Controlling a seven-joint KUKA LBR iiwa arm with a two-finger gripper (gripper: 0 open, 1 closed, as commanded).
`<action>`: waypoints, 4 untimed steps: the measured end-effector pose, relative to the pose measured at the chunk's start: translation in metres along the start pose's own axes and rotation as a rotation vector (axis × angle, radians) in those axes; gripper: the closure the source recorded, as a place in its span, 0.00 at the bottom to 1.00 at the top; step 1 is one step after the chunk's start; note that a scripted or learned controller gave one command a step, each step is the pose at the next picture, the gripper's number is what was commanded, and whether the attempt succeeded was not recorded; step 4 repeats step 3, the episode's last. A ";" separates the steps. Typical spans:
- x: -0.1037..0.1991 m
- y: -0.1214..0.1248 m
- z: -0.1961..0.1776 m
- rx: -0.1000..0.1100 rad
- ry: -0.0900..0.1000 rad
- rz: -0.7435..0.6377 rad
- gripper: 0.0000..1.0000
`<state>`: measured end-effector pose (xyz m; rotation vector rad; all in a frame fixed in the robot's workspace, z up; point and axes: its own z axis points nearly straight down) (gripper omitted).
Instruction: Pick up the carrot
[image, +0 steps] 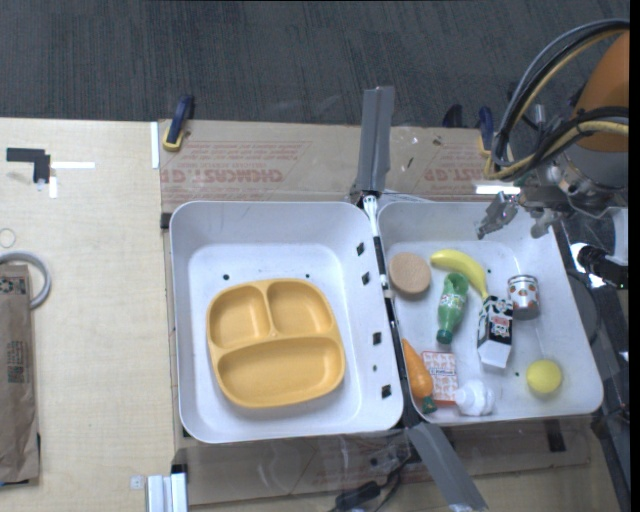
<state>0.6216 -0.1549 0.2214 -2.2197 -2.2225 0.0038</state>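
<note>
1. In the right bin (585, 330), at its near-left corner, you can see the carrot (417, 372). It lies tight along the bin's left wall, just beside a small red and white packet (440, 372).
2. The carrot is long and thin. Its long line runs from the far end down to the near end, with the green top at the near end.
3. The gripper (515, 215) hangs over the far-right part of the same bin, well apart from the carrot. You cannot tell from here what its grip is doing. Nothing shows in it.
4. So the carrot lies toward the near-left from the gripper. I think the arm must cross the whole bin to reach it, over the banana (460, 268), the green bottle (451, 308) and the round brown disc (409, 272).
5. The wall is very close to the carrot, so a grab there may be hard.
6. The brown board (270, 160) behind the bins has red writing on it. It reads upside down, and looks like "CHEMCO".
7. The small carton (495, 335) and the can (522, 296) have labels too small to read.
</note>
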 end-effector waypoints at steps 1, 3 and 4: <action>-0.036 -0.070 -0.171 0.000 -0.001 -0.076 0.00; -0.035 -0.144 -0.048 0.000 0.000 -0.252 0.00; -0.035 -0.144 -0.048 0.000 0.000 -0.252 0.00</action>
